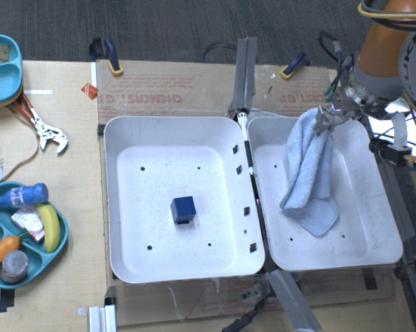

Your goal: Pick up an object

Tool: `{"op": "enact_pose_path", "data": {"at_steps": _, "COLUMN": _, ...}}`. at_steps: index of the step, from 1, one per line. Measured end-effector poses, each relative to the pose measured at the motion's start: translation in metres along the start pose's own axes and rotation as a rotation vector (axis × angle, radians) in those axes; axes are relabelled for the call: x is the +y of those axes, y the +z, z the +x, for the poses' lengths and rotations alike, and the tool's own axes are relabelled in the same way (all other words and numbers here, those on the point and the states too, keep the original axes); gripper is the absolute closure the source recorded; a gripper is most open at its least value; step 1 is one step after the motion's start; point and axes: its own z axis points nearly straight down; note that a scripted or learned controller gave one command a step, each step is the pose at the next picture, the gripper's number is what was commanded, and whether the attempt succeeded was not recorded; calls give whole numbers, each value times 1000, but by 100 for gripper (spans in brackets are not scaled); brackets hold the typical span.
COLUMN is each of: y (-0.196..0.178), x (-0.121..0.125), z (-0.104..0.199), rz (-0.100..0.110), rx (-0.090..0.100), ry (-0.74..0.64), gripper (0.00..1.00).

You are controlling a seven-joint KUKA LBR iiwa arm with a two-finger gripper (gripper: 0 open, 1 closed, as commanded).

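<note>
Table (63, 88) carries two white bins side by side. Landmark used throughout: the right bin (384, 206).

Arm (388, 40) is seen over the right bin's far right corner. The hand (327, 120) sits just above that bin's far edge and is clamped on the top of the light blue towel (308, 175); cloth is bunched between the fingers. The towel hangs straight down from the hand, directly beneath it. Its upper part is lifted, while the lower end appears to be draped on the right bin's floor, near the middle. So the pick is judged partly done: gripped, not fully clear.

Risks from here:
- Only a pinch of fabric at the top edge seems to be held. Cloth could slide out under its own weight as more of it comes off the floor.
- The trailing end could drag over the right bin's rim or divider wall if the hand is moved sideways before enough height is gained; a snag could pull it free.
- Swing of the hanging cloth could be set off by a fast lift, loosening the grip.

Left of the right bin, the left bin (125, 151) holds a small blue cube (184, 209), well apart from the hand, untouched. Further left of the right bin, on the table, a wrench (48, 135) lies.
</note>
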Motion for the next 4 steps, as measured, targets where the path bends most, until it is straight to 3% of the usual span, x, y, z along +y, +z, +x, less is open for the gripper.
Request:
{"op": "enact_pose_path", "data": {"at_steps": 1, "y": -10, "x": -1, "z": -5, "rz": 0, "rx": 1, "ry": -186, "gripper": 100}}
{"op": "enact_pose_path", "data": {"at_steps": 2, "y": -58, "x": -4, "z": -38, "rz": 0, "rx": 1, "ry": 5, "gripper": 100}}
{"op": "enact_pose_path", "data": {"at_steps": 3, "y": -40, "x": 0, "z": 5, "rz": 3, "rx": 3, "ry": 57, "gripper": 100}}
{"op": "enact_pose_path", "data": {"at_steps": 4, "y": -41, "x": 0, "z": 5, "rz": 2, "rx": 2, "ry": 57, "gripper": 0}}
